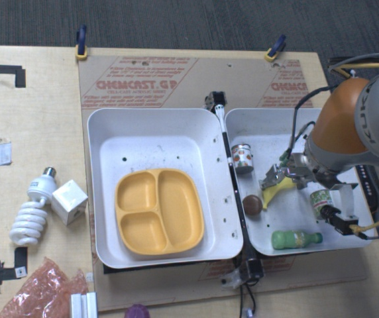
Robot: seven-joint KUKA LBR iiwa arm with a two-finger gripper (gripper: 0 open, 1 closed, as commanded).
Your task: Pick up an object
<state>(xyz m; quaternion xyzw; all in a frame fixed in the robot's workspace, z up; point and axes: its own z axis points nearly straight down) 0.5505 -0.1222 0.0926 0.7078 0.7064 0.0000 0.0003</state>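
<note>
Banana is lying near the middle of the right bin, and the gripper is sitting right at its upper end; whether its fingers are clenched or released, I cannot tell. A small can is standing to the upper left, a brown ball lower left, a green bottle below. A yellow divided plate is resting in the left bin.
</note>
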